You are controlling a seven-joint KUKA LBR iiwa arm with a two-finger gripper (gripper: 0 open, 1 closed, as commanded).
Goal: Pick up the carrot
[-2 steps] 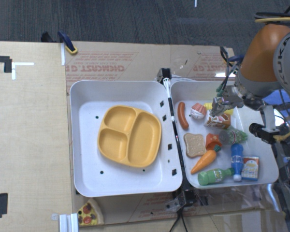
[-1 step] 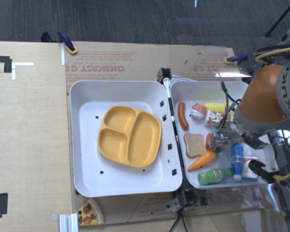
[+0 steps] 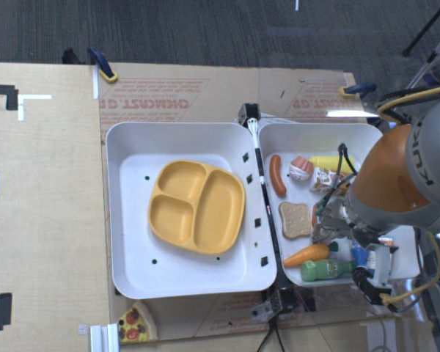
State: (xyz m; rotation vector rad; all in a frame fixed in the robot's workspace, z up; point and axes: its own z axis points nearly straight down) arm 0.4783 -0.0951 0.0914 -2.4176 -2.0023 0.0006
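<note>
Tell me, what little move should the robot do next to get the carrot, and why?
Probably a small lowering of the claw onto the carrot. The claw sits right at the carrot's thick end in the right bin, and nothing shows the carrot gripped yet.

A pale wooden bench (image 3: 37, 218) under a cardboard sheet (image 3: 176, 97) stands on dark grey carpet (image 3: 205, 17).

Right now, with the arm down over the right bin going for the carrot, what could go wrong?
1. The carrot lies tight between the bread slice and the green bottle, so a grasp could catch or shove a neighbour instead.
2. The gripper sits above the carrot's thick end; a close there might pinch only the end, and the carrot could tip out.
3. The carrot is close to the bin wall, limiting finger room.
</note>
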